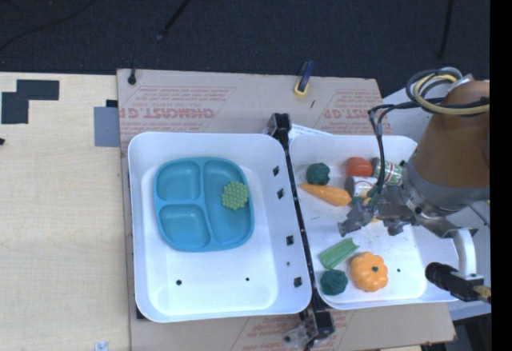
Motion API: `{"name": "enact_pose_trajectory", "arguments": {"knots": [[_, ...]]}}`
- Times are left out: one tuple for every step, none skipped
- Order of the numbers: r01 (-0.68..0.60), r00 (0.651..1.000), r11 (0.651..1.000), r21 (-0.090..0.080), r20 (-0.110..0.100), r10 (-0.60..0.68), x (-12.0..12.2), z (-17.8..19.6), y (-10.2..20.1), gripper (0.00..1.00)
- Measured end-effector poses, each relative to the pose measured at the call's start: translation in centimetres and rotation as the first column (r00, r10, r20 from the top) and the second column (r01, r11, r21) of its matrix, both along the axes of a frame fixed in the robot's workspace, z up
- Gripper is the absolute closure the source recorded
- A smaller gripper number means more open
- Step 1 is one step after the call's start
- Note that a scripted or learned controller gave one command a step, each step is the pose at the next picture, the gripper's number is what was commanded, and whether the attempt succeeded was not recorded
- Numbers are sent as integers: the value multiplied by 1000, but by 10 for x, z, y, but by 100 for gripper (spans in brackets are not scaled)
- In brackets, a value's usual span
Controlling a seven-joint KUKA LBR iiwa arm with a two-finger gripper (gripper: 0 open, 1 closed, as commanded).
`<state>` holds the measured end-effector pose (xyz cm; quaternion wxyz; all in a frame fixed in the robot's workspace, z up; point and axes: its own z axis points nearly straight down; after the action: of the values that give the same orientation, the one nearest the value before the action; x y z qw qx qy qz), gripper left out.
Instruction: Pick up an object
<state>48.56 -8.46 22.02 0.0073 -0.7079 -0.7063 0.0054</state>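
My gripper point(354, 222) hangs low over the middle of the right bin point(400, 145), reaching in from the right. An orange carrot point(326, 194) lies just up and left of it. A dark green broccoli point(318, 173) and a red tomato point(359, 166) sit further back. In front of the gripper lie a light green vegetable point(338, 252), an orange pumpkin point(368, 271) and a dark green piece point(334, 282). A small yellow item point(365, 199) peeks out beside the wrist, partly hidden. I see nothing clearly held.
The left bin point(200, 293) bears a blue divided plate point(202, 204) with a round green item point(234, 195) in its right compartment. A black divider point(292, 213) runs between the bins. The arm's body point(452, 153) covers the right bin's right side.
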Motion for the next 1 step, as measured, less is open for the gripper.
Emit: {"name": "enact_pose_trajectory", "arguments": {"knots": [[-2,1000,1000,-1,13,2,3,6,0,0]]}}
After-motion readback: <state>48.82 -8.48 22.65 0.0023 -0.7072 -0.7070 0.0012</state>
